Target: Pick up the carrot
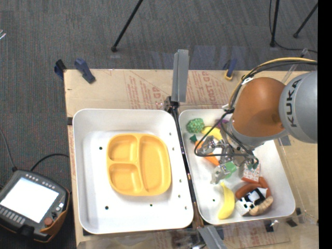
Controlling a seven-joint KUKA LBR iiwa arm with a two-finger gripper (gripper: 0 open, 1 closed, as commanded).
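Two white bins side by side on the bench: left bin [83, 191] with a yellow divided tray [139, 164] in its middle, right bin [282, 185] crowded with toys. Carrot [211, 159] in the right bin, left of centre, only a short orange piece visible under the gripper [224, 171]; long axis apparently from 10 o'clock to 4 o'clock, pointed end hidden, so direction not certain. Gripper low over the bin, just at 4 o'clock from the carrot piece, partly covered by the orange band [258, 107] of the arm; cannot tell open or closed. Green broccoli [195, 125] at 11 o'clock from the carrot, near the bin's top-left corner. Banana [226, 201] at 6 o'clock, close to the bottom edge. Sausage [252, 180] and black-and-white toy [252, 201] at 4 o'clock, crowded together. Little open room around the carrot; some bare floor at 7 o'clock, along the left wall.
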